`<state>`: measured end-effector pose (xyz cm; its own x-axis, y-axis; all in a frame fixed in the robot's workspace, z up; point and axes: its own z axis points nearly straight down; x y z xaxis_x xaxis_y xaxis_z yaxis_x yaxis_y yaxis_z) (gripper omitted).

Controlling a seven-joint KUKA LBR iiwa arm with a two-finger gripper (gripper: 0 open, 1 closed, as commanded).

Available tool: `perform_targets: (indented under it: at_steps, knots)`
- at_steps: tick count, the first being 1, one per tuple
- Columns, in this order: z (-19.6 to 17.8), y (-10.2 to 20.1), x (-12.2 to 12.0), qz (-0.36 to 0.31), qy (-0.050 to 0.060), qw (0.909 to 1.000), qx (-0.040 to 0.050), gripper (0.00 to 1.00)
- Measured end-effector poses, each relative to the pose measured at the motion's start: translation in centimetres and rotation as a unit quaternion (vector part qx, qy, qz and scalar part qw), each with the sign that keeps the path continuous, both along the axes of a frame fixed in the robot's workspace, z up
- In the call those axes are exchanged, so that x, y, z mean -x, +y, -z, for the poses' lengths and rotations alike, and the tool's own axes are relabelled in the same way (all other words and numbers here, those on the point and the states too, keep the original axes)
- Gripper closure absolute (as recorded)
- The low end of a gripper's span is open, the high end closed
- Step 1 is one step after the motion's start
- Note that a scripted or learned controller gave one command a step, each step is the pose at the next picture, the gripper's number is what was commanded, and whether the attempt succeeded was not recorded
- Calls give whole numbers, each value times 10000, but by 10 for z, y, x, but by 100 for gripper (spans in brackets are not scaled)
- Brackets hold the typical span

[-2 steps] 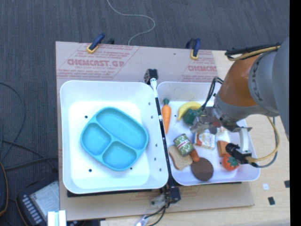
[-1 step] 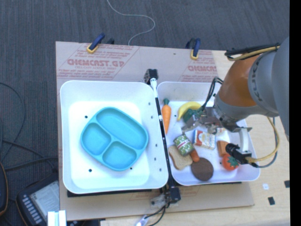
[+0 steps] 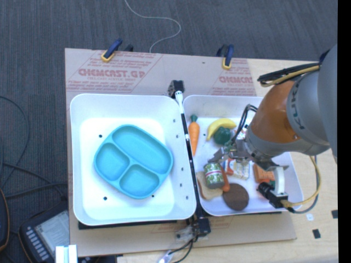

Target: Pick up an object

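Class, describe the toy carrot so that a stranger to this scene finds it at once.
Start at the right-hand white bin. Along its left wall, near the far end, lies the small orange toy carrot, green top pointing away. It alone is long, thin and orange.

Floor: you see dark grey carpet [image 3: 44, 21] around the bench on the far and left sides.
Bench top: a tan board [image 3: 126, 73] printed with red lettering.
Clamps: two blue-and-yellow clamps [image 3: 112, 49] grip its far edge.
Cable: a thin white cable [image 3: 148, 15] loops over the carpet.
Light: even, soft shadows.
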<state>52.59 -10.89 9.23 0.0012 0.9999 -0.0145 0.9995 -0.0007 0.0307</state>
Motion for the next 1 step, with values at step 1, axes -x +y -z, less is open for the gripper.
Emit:
perform_targets:
  at_steps: [1]
  knots:
    - [-11,1,-2,5,-8,10000,-27,100]
